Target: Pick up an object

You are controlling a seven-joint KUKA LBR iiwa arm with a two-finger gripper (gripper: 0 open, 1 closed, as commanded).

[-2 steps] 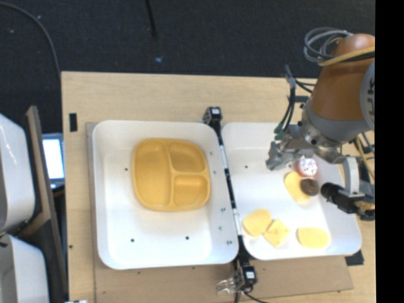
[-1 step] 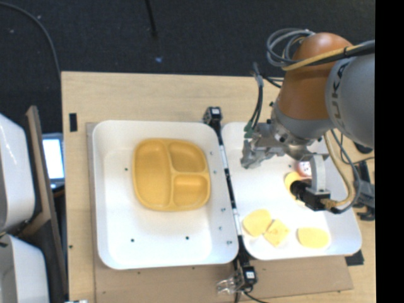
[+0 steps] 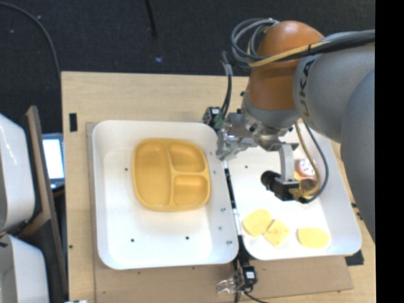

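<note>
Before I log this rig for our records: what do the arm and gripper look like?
The arm is rounded and grey, with an orange band above the wrist. Grey cables loop beside the band. The gripper is small, silvery metal.

Pretty clearly a robotics lab, not anyone's kitchen. A big grey-and-orange industrial arm (image 3: 284, 62) with bundled cables (image 3: 242, 40) looping off it hangs over a bare plywood bench (image 3: 76, 100). Two shallow white bins (image 3: 110, 232) sit side by side on top, with a yellow divided plate (image 3: 170, 172) in one of them. The floor around it is dark.
</note>
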